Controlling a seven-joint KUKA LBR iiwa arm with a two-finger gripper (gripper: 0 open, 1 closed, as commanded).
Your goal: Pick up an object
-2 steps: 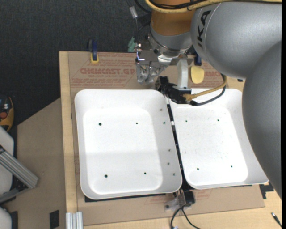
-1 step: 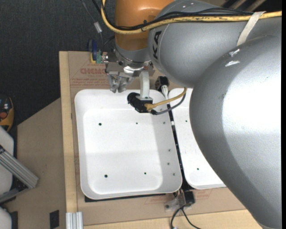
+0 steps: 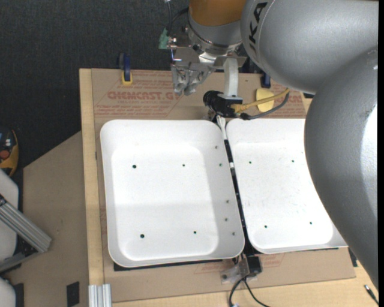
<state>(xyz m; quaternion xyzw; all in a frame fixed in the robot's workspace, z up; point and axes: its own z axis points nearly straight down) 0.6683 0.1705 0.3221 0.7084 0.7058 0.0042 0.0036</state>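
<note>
Brown bench (image 3: 96, 150) bearing two white bins (image 3: 162, 192) side by side.

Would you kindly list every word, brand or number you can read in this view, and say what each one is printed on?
"CHEMCAST", red print, on the brown board under the bins, along its far edge; the print after it is cut off by the gripper.
Smaller red lines beneath it: too blurred to read.
Black letters on the grey arm, near the orange band: partly seen, not readable as a word.

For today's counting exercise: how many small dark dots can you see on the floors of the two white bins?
8. Four in the left bin, at its floor's corners; four in the right bin, likewise. The arm covers part of the right bin, so more may be hidden.
</note>
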